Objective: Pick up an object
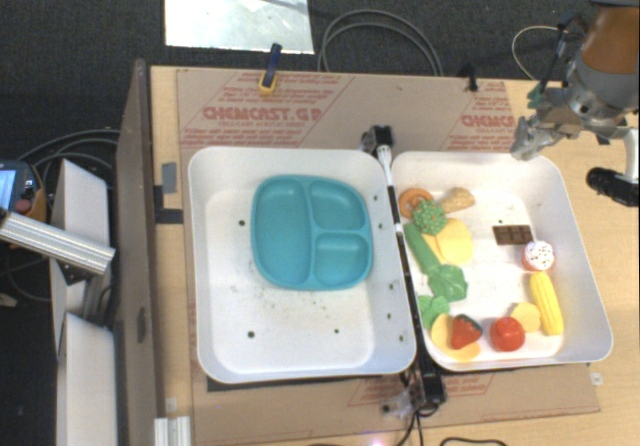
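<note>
Trouble could come from how tightly the toy food is packed in the right bin [575, 234]. My end effector [527, 141] hangs up by the far right corner of that bin, over its rim, well apart from the food. I cannot tell if it is released or clenched. Nothing shows in its grip.

Most of the food sits in a crowd on the left side of this bin. The broccoli [431, 217] touches the yellow piece [456, 240], and the long green bean [421, 252] lies just beside them. If I reach in there, I think I may bump two things at once and grab none. The strawberry [465, 331] and tomato [507, 333] are round, so they may roll or slip away.

The chocolate [514, 233] lies flat and thin. I may close over it and miss. The corn [545, 301] is near the right wall, so that wall may get in the way. The little white cake [539, 255] sits between chocolate and corn, with some room around it, so it looks like an easier pick.

The left bin [225, 334] holds a blue plate [309, 234]. A divider [395, 224] runs between the bins. A yellow clamp [270, 81] sits on the table [300, 109] behind them.
</note>
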Robot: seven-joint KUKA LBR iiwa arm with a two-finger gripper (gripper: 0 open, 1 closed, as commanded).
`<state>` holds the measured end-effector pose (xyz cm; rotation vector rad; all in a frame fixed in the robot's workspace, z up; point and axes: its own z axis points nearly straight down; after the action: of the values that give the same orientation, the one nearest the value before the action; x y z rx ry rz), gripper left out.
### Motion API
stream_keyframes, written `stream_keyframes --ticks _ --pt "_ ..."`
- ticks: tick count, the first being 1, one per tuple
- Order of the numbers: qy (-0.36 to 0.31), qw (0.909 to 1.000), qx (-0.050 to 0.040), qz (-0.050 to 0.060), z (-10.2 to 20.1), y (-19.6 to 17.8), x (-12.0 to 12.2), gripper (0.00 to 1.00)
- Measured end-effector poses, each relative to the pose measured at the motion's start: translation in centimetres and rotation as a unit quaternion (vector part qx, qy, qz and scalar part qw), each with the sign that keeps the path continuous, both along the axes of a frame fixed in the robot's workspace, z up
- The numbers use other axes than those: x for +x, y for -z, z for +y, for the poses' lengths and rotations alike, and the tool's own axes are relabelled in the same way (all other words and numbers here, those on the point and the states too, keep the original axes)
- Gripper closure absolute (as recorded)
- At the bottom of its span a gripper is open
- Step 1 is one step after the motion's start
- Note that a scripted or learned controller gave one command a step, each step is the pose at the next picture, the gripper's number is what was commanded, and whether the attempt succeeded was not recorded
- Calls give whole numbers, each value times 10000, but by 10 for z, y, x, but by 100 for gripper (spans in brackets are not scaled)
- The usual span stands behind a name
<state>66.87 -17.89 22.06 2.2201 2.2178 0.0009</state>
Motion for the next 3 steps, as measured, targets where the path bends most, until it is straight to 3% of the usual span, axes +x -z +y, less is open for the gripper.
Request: stream_keyframes --ticks 2,3 --pt "-8 10000 1 -11 -28 -10 1 100" --pt "-50 10000 14 5 40 -6 1 100"
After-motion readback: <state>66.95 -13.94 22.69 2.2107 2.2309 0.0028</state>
